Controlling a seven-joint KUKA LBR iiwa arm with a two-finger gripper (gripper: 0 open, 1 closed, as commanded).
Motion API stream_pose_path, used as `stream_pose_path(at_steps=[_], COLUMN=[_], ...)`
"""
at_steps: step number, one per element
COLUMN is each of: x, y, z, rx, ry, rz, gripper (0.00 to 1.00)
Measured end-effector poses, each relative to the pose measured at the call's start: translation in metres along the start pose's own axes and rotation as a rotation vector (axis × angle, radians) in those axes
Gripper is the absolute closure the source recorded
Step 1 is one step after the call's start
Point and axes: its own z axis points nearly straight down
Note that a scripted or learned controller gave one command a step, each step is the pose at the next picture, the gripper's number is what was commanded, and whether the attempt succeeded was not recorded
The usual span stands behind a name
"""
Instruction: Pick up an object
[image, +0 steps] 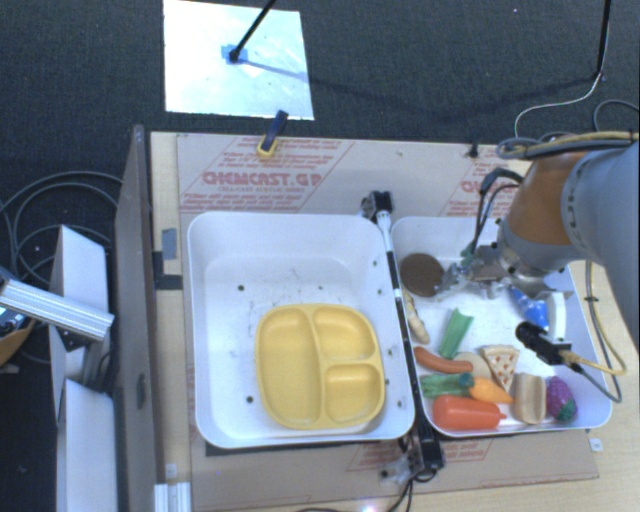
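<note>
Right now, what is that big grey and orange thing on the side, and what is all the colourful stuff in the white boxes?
That is a robot arm, photographed by a camera above the bench looking down. At its end is a small two-finger gripper, like a hand, low over the right white bin. That bin holds toy food: a brown round disc, a green stick, an orange carrot, a red pepper, a pizza slice and purple grapes. The left white bin holds a yellow divided plate. I cannot tell that the gripper holds anything.

Grey arm (600, 190) with an orange band (540, 205) (black cables trailing alongside).
</note>
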Motion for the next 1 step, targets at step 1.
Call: stream_pose_path(at_steps=[1], x=[0.0385], y=[-0.0534], z=[0.0031], rx=[0.013], ry=[0.005], rz=[0.003], gripper=[0.0])
